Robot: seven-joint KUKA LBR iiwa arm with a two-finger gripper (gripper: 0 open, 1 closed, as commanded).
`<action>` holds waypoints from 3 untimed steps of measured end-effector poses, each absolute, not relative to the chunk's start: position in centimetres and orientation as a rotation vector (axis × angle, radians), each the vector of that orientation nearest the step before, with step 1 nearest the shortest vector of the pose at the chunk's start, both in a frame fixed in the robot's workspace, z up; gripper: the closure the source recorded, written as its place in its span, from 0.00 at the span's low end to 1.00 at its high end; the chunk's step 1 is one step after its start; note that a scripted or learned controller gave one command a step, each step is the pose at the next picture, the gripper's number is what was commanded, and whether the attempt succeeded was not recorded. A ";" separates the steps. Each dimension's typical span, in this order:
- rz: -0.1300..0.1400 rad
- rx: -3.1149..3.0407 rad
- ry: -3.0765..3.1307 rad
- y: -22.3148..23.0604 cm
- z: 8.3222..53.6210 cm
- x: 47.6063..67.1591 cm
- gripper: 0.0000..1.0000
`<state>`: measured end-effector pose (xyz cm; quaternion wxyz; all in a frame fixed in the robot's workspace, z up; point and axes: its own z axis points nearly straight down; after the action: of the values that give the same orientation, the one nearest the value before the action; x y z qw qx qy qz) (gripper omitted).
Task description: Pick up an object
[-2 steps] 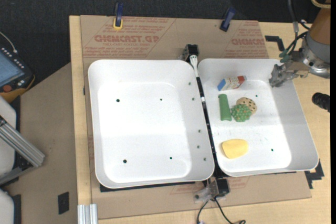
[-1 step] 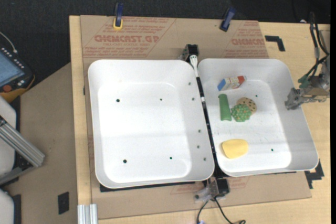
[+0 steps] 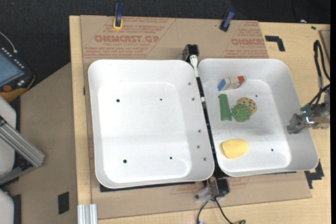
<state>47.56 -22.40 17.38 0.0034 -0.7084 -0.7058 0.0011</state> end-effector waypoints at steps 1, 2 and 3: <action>-0.001 -2.211 -2.225 -15.7 15.6 50.2 1.00; 0.002 -2.221 -2.217 -20.3 12.4 47.8 1.00; -0.003 -2.216 -2.229 -13.1 14.0 49.6 1.00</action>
<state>49.61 -13.07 13.95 -0.0007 -0.7050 -0.7092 -0.0009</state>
